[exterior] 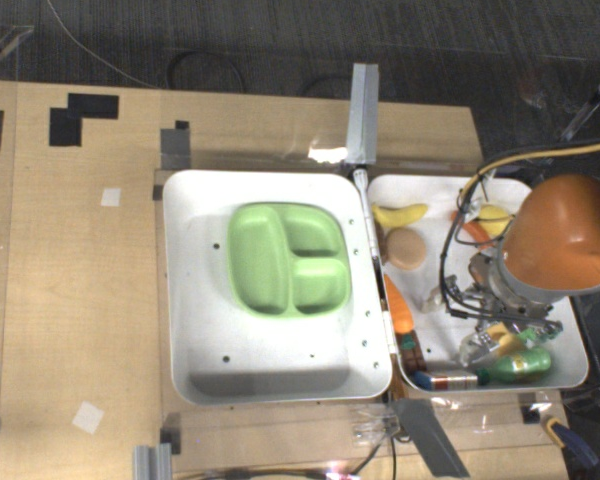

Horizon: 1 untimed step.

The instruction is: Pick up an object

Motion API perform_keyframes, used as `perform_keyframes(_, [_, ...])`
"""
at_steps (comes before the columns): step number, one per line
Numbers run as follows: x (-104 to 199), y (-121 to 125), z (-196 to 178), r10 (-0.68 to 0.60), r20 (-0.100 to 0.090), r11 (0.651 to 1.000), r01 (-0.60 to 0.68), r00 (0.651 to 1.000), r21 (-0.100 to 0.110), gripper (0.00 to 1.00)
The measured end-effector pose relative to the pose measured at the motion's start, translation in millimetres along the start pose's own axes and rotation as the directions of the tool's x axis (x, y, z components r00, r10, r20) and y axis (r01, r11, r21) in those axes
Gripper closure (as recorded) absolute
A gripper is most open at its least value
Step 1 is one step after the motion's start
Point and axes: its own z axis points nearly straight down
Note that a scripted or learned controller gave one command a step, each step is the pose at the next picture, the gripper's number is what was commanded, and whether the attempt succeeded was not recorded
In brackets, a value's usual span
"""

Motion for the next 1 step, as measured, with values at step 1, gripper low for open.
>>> perform_keyframes(1, [1.1, -1.4, -0.1, -0.039, 0.001, 0.999, 0.039, 0.999, 0.002, 0.0])
